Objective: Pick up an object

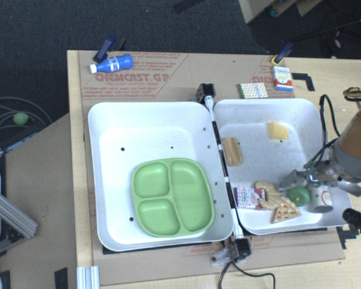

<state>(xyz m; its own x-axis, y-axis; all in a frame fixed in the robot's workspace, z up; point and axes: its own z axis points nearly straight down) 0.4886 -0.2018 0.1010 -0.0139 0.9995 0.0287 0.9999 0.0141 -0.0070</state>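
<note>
Low in the right bin (pixel 253 110), the gripper (pixel 299 183) sits at the front right corner, its metal fingers pointing left toward a cluster of small toys. How far those fingers are parted cannot be made out, and nothing can be seen clamped between them. The grey arm (pixel 352 155) comes in from the right edge, just behind the gripper.

Right at the fingertips lies a small green round toy (pixel 299 195), touching or nearly touching them. Just left of it is a tan bone-shaped toy (pixel 269 191), and in front of that a waffle-patterned pizza-slice toy (pixel 284 212) rests near the bin's front wall. A white and red packet (pixel 245 197) lies at the left end of the cluster, against the divider side. A white cylinder with red marking (pixel 322 200) stands beside the green toy on its right, under the wrist.

Farther back in the same bin, a yellow sponge-like block (pixel 278 130) lies well apart from the cluster, and a tan bread-shaped piece (pixel 231 151) lies beside the left wall.

The left bin (pixel 108 131) holds a green three-compartment plate (pixel 171 196) toward its front. On the bench behind the bins lie a blue and white bottle (pixel 111 64) and two small cartons (pixel 281 78).
</note>
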